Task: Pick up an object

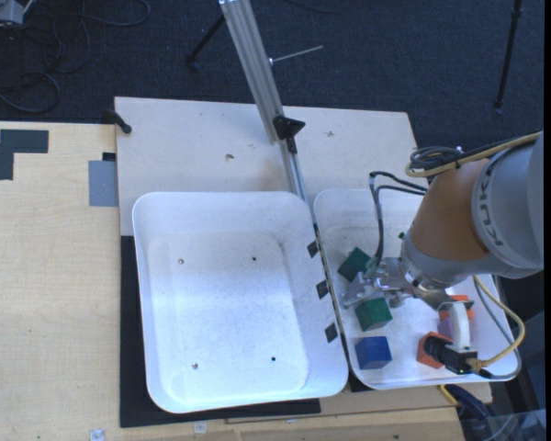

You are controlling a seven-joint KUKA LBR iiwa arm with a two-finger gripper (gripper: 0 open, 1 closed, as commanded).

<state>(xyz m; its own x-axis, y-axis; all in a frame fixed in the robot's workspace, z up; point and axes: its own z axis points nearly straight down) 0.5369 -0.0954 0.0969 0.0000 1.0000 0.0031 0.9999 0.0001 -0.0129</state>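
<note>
Presently, in the camera view, the gripper (360, 289) sits low in the right bin (335, 211), between two green blocks: one (354, 265) at its 12 o'clock, one (374, 314) at its 5 o'clock. How wide it stands cannot be told; nothing is visibly held, so the pick remains undone. Count: two green blocks, one blue block (373, 352), one orange object (431, 350), two bins; left bin (151, 211).

A dark carpet (376, 35) fills the top of the view, with loose black cables (37, 53) at 10 o'clock and a thin stand leg (507, 44) at 1 o'clock. A pale board (211, 150) sits at centre. A light wood bench (46, 292) spans 9 o'clock, marked with grey patches (101, 182). A metal rail (257, 72) slants up toward 12 o'clock.
</note>
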